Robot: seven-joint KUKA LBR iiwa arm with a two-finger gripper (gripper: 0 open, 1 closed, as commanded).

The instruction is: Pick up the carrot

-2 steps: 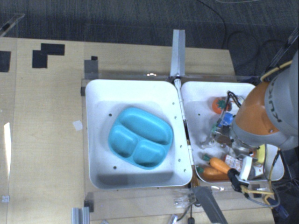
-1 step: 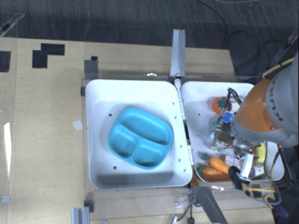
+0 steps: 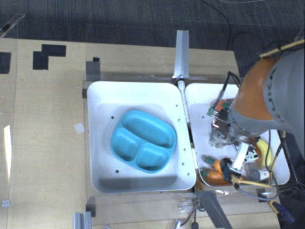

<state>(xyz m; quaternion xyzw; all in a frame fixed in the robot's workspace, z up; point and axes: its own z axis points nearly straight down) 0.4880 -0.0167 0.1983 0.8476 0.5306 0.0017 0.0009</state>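
The carrot (image 3: pixel 215 176) is sitting in the near-left corner of the right bin (image 3: pixel 202 99), tucked against the near wall and just beside the divider between the two bins. Part of it is hiding under the robot's own hardware, but its long axis is looking roughly parallel to that near wall (I'm not betting on it). The gripper (image 3: pixel 220 140) is hanging over the middle of the same bin, so the carrot is lying from it toward the near edge, close by and a bit below in the frame. I'm guessing the next move calls for a short shift that way plus a descent. Whether the claw is released or clenched, I honestly can't tell. A yellow banana (image 3: pixel 263 152) is resting further right. Over in the left bin (image 3: pixel 102 109) a blue divided plate (image 3: pixel 143 140) is sitting alone. I'm not seeing any readable labels or writing.
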